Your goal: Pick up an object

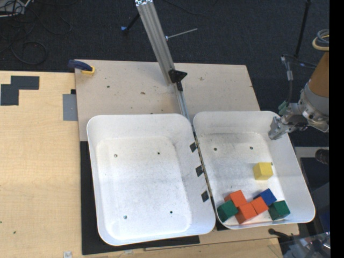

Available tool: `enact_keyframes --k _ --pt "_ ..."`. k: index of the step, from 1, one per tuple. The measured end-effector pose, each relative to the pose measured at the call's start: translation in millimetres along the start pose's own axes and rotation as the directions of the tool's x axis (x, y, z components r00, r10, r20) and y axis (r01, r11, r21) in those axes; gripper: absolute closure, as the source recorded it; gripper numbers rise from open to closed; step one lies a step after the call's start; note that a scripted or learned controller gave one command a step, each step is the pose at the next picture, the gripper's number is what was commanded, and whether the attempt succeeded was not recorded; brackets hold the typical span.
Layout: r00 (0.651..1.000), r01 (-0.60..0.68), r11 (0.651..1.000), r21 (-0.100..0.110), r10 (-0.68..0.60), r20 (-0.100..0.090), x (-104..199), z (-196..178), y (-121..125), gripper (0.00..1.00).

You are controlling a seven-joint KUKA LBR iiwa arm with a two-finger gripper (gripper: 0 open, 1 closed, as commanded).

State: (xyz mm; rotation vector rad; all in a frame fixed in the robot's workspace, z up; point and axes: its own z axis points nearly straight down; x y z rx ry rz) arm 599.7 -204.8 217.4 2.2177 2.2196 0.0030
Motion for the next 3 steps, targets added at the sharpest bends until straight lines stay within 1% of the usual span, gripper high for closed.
enact_keyframes --k 1,2,3 --pt "1.000 0.001 1.000 0.002 -0.001 -0.001 -1.3 -26.8 0.4 1.00" --pt "1.000 0.004 1.000 0.006 -0.004 -0.004 57.2 -32.9 1.6 1.00" --pt "1.000 0.003 1.000 0.008 -0.003 -0.004 107.0 -36.7 -2.7 1.00"
